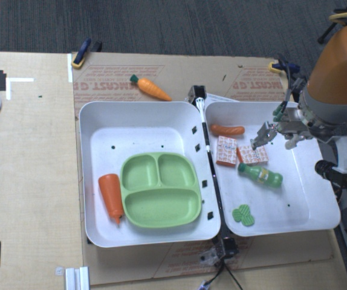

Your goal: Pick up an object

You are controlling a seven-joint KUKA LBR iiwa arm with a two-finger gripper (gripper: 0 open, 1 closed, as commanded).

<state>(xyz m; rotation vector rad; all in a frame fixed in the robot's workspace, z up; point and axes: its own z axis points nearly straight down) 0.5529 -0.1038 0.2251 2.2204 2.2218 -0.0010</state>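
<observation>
**Camera view: seven loose items, gripper above the right bin**

Two white bins sit side by side on the bench. At centre frame, the left bin (95, 125) holds one green divided plate (161, 190) and one orange carrot-like piece (110, 196) lying just beside the plate's left edge. Right of centre, the right bin (318, 204) holds five items: one red sausage (227, 129) near its upper wall, two small red-and-white boxes (226, 151) (253, 156) close together below it, one green bottle (261, 175) lying on its side just under the boxes, and one green leaf-shaped piece (243, 215) near the lower edge. One more carrot (150, 87) lies outside on the cardboard above the left bin.

At right of frame the gripper (263, 139) hangs just above the right-hand box. Nothing is seen between its fingers; whether they are parted or closed cannot be told.
</observation>
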